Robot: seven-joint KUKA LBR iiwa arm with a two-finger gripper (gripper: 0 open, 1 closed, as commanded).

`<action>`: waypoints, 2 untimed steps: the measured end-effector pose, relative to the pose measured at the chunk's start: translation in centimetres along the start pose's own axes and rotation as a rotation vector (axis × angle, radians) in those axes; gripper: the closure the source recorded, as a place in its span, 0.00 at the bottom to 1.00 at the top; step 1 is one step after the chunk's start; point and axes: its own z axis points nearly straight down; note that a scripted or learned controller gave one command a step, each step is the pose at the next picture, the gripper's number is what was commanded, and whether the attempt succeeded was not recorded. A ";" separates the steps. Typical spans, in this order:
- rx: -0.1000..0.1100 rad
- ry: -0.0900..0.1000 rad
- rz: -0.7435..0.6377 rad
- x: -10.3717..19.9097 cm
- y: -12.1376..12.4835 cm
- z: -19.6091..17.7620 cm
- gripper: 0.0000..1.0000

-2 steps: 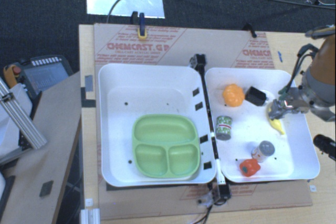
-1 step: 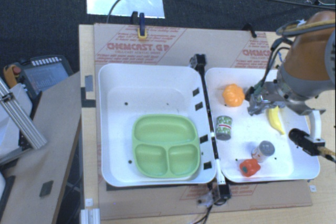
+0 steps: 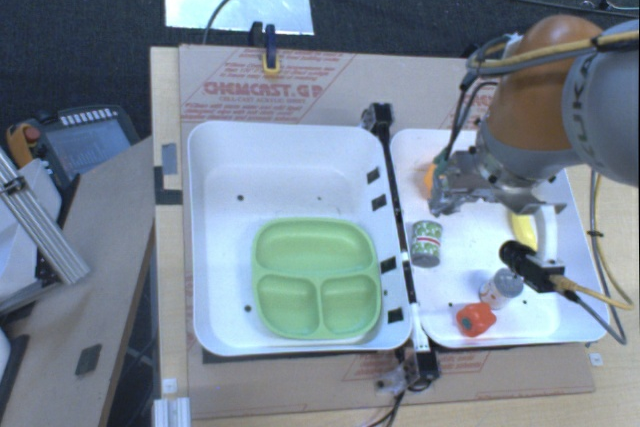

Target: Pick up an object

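Two shallow white bins sit side by side on a sheet of brown cardboard printed with red lettering. A grey KUKA arm with an orange band reaches in from the right and hangs over the right bin. Its gripper is low over the far part of that bin, near the wall it shares with the left bin. From where I stand I cannot tell whether the gripper is open or closed, nor whether it has hold of anything.

The things to be picked are all in the right bin. A small yellow-orange object peeks out just beside the gripper on the side toward the left bin, partly hidden by it. Nearer the camera, a small green-and-white cup stands upright close to the dividing wall, just beneath the gripper in the view; whether the two touch I cannot say. An orange-red object lies by the bin's near edge. A small grey object sits just beside it, a little farther back. A long yellow object lies toward the right, partly covered by the arm.

In the left bin a pale green divided plate with three compartments lies flat in the near half. Black clips line the rims where the bins meet. A yellow-and-black clamp stands at the cardboard's far edge. Off to the left, a control pendant with a screen rests by a side table.
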 end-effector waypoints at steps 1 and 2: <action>-0.002 0.000 0.001 5.0 1.7 -0.9 1.00; -0.001 0.001 0.001 10.6 2.3 -1.7 1.00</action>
